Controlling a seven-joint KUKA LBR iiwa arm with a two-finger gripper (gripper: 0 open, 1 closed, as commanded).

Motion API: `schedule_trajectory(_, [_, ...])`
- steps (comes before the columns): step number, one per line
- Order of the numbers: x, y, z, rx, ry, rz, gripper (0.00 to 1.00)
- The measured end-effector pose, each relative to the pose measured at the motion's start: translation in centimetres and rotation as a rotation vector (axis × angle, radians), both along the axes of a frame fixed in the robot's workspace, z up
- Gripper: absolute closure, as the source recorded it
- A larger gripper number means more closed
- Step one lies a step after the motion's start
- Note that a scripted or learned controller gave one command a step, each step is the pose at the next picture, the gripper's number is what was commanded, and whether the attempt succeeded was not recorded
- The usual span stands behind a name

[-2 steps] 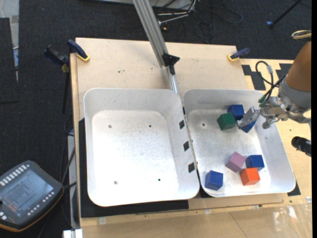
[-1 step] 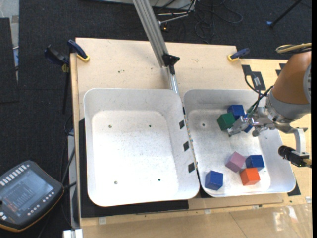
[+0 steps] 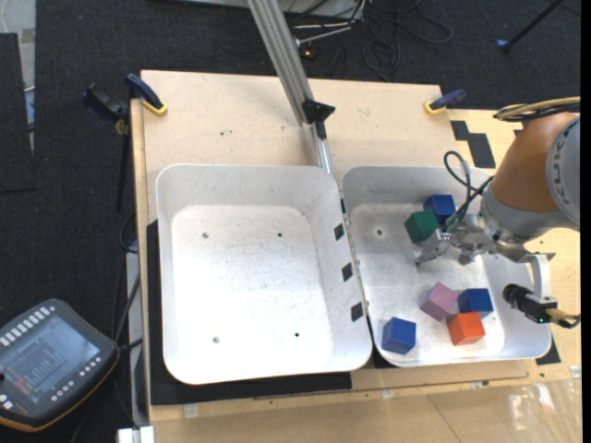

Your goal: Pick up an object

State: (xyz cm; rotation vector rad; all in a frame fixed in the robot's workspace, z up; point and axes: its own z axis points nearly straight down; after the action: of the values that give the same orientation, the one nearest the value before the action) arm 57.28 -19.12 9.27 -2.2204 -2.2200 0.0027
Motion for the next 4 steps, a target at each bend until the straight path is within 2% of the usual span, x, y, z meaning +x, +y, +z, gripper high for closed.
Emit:
schedule_trajectory(1, [0.1,0.0,1.3,-0.001,-0.005,0.000,1.00])
schedule_trajectory(4, [1.3,-1.0,15.4,-0.003,-0.009,0.003,1.00])
